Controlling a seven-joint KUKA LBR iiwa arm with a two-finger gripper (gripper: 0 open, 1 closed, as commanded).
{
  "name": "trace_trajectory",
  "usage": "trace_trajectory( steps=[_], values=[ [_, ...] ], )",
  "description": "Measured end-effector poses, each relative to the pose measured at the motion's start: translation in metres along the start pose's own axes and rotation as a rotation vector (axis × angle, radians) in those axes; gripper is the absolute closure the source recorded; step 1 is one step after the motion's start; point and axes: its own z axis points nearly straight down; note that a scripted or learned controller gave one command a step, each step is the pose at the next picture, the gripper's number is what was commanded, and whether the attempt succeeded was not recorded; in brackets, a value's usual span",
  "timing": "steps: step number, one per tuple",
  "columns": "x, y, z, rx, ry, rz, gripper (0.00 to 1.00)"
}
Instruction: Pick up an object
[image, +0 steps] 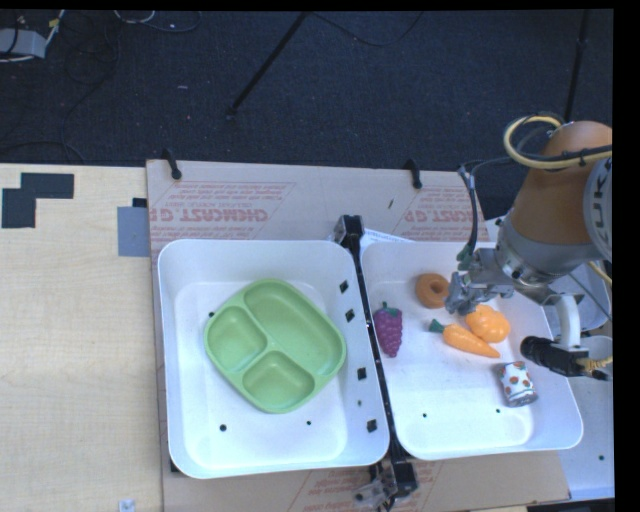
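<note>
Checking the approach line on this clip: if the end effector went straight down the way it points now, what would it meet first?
Probably the right bin floor, between the donut and the carrot. The end effector hangs just right of the donut; depth is unclear, so it might clip the donut's edge.

plate (275, 345) in left bin (190, 270), grapes (388, 331) in right bin (545, 435)

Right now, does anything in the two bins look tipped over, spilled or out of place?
One thing: the small can in the right bin lies tipped on its side. The grapes, donut and carrot lie loose, unspilled. The green plate sits flat in the left bin.
</note>
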Motion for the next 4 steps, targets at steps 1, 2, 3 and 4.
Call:
trace_trajectory(
  steps=[1,2,3,4],
  values=[
    [-0.001,0.0,-0.02,0.002,0.001,-0.002,1.0],
    [0.043,-0.016,-0.019,0.006,0.003,-0.009,1.0],
    [0.099,-0.032,-0.023,0.007,0.004,-0.011,1.0],
    [0.15,-0.03,-0.016,0.008,0.002,-0.01,1.0]
  ],
)
